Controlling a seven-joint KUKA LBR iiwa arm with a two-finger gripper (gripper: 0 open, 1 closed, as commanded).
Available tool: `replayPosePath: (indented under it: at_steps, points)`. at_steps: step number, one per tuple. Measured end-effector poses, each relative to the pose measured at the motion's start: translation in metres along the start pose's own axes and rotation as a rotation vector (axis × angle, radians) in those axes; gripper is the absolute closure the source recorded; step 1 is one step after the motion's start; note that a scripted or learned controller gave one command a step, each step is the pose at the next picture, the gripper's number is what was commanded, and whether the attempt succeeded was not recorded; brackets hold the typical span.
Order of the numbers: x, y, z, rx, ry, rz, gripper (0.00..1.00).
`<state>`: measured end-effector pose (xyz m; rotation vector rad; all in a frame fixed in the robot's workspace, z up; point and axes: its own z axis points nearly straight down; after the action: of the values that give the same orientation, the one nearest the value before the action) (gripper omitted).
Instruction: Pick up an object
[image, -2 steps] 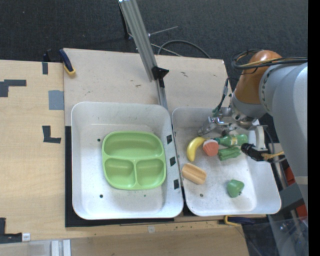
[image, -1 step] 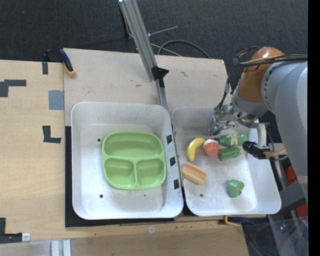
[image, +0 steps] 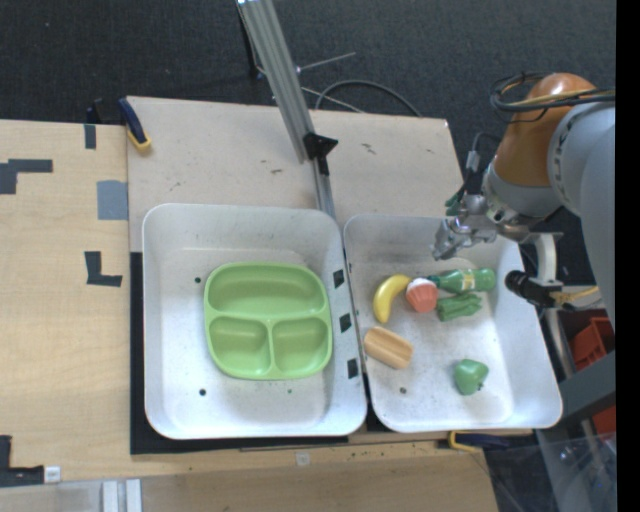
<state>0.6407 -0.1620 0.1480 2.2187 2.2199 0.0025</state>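
Toys clustered in the right bin (image: 520, 380), likely tipped in as a loose pile for picking: banana (image: 390, 297), bun (image: 388, 347), red piece (image: 421, 295), green bottle (image: 468, 280), green lumps below. Gripper (image: 447, 243) poised just above the bottle, nothing between fingers; whether apart or together, cannot tell. Arm (image: 560, 150) reaching in from the right, wrist bent down. Tray (image: 268, 320) in the left bin, well away.

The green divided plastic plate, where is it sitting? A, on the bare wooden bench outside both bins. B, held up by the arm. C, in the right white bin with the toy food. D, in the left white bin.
D: the green divided plastic plate lies flat in the left white bin, while the yellow toy banana lies in the right white bin.
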Motion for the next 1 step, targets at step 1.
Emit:
replayPosePath:
  at_steps: [1]
  points:
    - [0.0017,0.0012,-0.0642,-0.003,-0.001,-0.001,1.00]
